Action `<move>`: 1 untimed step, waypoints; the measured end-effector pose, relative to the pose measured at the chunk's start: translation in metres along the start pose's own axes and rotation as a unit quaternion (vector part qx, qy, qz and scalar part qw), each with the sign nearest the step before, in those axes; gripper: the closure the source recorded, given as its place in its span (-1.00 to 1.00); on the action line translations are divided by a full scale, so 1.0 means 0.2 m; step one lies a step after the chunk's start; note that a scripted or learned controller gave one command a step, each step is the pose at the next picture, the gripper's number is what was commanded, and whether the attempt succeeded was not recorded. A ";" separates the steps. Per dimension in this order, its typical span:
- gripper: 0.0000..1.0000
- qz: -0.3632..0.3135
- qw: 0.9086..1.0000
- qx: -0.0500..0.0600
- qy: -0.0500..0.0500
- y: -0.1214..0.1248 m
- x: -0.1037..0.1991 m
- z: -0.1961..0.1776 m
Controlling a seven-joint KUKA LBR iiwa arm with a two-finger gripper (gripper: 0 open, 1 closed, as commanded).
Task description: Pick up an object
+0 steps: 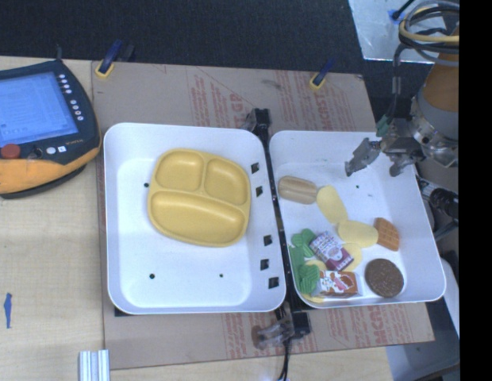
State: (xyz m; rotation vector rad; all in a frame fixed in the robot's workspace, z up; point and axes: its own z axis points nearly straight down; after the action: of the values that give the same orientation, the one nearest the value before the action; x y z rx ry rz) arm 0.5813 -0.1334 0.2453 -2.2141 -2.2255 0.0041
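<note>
At the far left of the bench we logged a teach pendant [36, 125], screen lit, well apart from the work. Next came the left bin [127, 284], holding one yellow divided tray [201, 196]. The right bin [424, 236] held the candidates, clustered in its near half: a tan bread roll [297, 189] lying crosswise, two pale yellow pieces [331, 203] and [357, 232], green items [303, 256] under small printed packets [329, 248], an orange wafer [386, 233] and a brown round cookie [384, 277]. At the right, the gripper [382, 159] hung over the bin's bare far corner, fingers spread, pinching nothing. We judged the roll and the upper yellow piece the nearest picks: both lay toward the camera and leftward of the gripper, the yellow piece's long axis running roughly away from the camera. Any grasp would call for travel down-left, then descent.
</note>
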 end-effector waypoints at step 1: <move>-1.00 0.001 1.000 0.008 0.002 -0.20 -0.01 0.73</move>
State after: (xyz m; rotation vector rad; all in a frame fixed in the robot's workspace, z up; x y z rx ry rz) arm 0.5416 -0.1351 0.0991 -2.2057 -2.2138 0.0185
